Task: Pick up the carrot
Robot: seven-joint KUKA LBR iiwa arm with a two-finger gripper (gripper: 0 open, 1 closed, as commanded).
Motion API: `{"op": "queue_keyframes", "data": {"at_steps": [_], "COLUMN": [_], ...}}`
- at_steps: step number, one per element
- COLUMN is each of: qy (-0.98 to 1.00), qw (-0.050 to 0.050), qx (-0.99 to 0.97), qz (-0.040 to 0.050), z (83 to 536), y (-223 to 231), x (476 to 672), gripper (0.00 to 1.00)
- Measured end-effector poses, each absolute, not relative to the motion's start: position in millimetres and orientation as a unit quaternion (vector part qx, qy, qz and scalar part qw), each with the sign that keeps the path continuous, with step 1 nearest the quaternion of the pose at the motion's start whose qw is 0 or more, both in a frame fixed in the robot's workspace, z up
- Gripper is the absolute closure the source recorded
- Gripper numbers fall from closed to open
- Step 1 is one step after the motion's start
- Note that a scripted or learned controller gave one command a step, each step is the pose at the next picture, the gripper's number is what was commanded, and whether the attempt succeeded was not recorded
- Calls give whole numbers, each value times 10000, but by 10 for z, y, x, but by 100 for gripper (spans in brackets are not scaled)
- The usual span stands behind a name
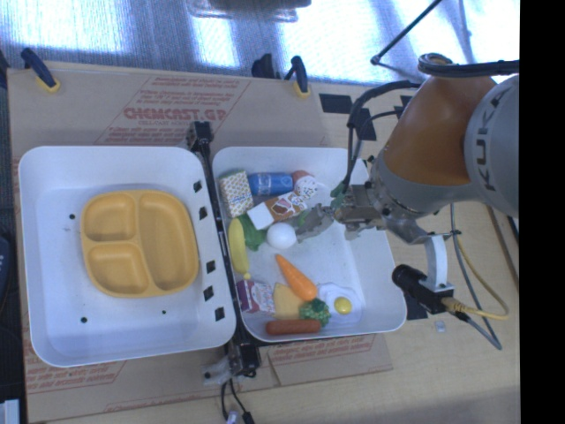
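Note:
The orange carrot [296,276] lies slanted on the floor of the right bin [366,268], a little below the middle, with its tip pointing up-left. My gripper [312,223] hangs over the same bin, above and slightly right of the carrot, near a white ball [281,235]. It is apart from the carrot, and nothing shows in its grasp. The grey and orange arm [441,140] reaches in from the right.
Around the carrot lie a cheese wedge [285,300], broccoli [313,312], a sausage [293,327], a fried egg [341,304], a yellow banana [237,246], a blue can [269,184] and a cracker box [235,193]. The left bin [48,193] holds a yellow divided plate [139,241].

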State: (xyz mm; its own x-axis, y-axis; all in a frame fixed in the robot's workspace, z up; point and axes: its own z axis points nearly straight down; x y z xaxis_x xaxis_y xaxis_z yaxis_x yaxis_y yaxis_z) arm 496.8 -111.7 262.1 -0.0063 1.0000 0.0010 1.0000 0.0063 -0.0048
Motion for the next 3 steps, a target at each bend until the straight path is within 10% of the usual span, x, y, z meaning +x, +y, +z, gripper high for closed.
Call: {"op": "queue_keyframes", "data": {"at_steps": [1, 2, 3], "qy": [-7154, -7169, -7168], "qw": [35, 27, 29], "qx": [-6987, -6972, -6972], "qz": [19, 15, 18], "z": [1066, 1174, 1171], "y": [-1049, -1052, -1051], "x": [4853, 4865, 4862], "gripper": [0, 100, 0]}}
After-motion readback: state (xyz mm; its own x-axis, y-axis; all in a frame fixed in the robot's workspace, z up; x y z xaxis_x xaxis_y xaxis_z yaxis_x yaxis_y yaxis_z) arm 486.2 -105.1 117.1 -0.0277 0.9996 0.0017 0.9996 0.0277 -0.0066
